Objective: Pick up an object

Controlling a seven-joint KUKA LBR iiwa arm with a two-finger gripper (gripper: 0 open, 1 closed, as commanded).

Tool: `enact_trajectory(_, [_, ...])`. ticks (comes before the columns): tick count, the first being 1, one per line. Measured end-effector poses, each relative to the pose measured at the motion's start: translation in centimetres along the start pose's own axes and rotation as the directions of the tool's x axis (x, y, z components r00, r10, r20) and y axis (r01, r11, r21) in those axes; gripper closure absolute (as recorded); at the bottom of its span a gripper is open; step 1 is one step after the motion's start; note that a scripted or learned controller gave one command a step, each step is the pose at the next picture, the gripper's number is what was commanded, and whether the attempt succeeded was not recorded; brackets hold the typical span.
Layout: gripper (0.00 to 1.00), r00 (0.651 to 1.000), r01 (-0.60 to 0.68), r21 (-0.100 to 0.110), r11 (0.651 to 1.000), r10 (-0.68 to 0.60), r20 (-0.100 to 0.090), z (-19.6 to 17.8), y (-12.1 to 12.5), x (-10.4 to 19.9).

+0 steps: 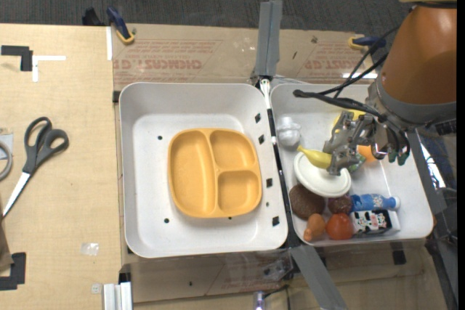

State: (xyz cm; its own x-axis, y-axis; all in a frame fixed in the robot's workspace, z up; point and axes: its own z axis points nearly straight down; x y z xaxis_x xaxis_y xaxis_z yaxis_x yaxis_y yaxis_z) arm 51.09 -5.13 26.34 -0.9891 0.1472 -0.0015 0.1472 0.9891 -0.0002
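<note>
Camera view from above: the gripper [340,165] reaches down into the right bin [421,229], its tip at a white bowl [322,178] beside a banana [314,155]. Whether it holds anything cannot be told. Nearby lie a tomato [339,226] and a small carton [372,221]. The left bin [138,178] holds a yellow divided plate [215,172]. Scissors [33,152] rest on the table [54,214].

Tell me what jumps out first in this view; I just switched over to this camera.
The yellow divided plate lies alone in the middle of the left bin. The right bin is crowded: the gripper hangs low over a banana and a white dish, with a tomato and a blue-capped bottle along the near edge. Scissors lie on the bench at far left.
</note>
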Motion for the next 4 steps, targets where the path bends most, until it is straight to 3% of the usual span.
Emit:
enact_trajectory(1, [1.0, 0.975, 0.222, 0.0, 0.975, -0.222, 0.003, -1.8, 0.9, -5.0])
enact_trajectory(2, [1.0, 0.895, 0.446, 0.0, 0.895, -0.446, 0.003, -1.8, -2.0, -5.1])
enact_trajectory(3, [1.0, 0.822, 0.569, -0.001, 0.822, -0.569, 0.001, -1.6, 1.3, 2.3])
enact_trajectory(4, [1.0, 0.654, 0.757, 0.0, 0.654, -0.757, 0.003, -3.3, 2.4, -1.3])
